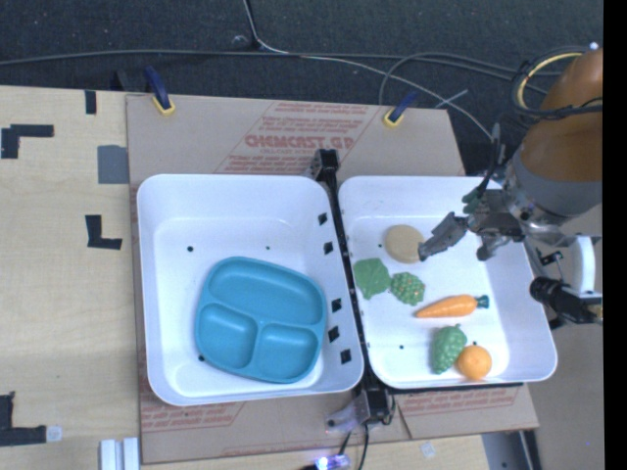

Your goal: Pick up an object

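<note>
The right bin [384,196] holds a tan potato-like piece [401,242], two green leafy pieces [371,277] [408,288], an orange carrot [449,307], a green bumpy piece [448,349] and a small orange fruit [474,362]. My gripper [460,242] hovers over the right bin's upper right part, open, with one dark finger [438,240] reaching toward the tan piece and the other finger [489,244] further right. Nothing sits between the fingers.
The left bin [162,204] holds a blue divided tray [260,318]. A black clip divider [333,233] runs between the bins. Cables trail across the dark floor behind the bench. The arm's body [563,155] looms over the right bin's right edge.
</note>
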`<state>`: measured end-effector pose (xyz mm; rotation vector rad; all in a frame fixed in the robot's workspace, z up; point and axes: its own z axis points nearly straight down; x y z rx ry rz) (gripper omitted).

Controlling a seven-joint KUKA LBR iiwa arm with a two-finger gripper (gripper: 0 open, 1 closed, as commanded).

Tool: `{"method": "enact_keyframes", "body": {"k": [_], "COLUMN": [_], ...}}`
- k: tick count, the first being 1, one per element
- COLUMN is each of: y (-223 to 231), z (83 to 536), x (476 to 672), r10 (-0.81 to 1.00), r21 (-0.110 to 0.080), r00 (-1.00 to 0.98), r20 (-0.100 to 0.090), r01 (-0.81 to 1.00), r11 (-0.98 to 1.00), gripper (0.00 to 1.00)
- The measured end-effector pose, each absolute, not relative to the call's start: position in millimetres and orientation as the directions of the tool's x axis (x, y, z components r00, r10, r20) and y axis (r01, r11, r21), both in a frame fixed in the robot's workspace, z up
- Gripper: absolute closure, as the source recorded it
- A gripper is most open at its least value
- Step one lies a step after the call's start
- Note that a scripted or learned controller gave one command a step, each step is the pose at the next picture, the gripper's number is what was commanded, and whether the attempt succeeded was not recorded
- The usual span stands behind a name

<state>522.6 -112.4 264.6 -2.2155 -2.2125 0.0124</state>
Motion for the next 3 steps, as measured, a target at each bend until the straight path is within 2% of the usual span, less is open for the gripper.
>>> {"method": "enact_keyframes", "body": {"k": [1,3], "y": [-112,-104], "z": [270,177], "x": [524.7,520.5], "r10": [1.0,1.0], "r21": [-0.002,-0.006], "r00": [-0.002,-0.001], "r20": [0.0,0.001], "r01": [1.0,1.0], "r11": [0.002,0.001], "gripper": [0.0,0.0]}}
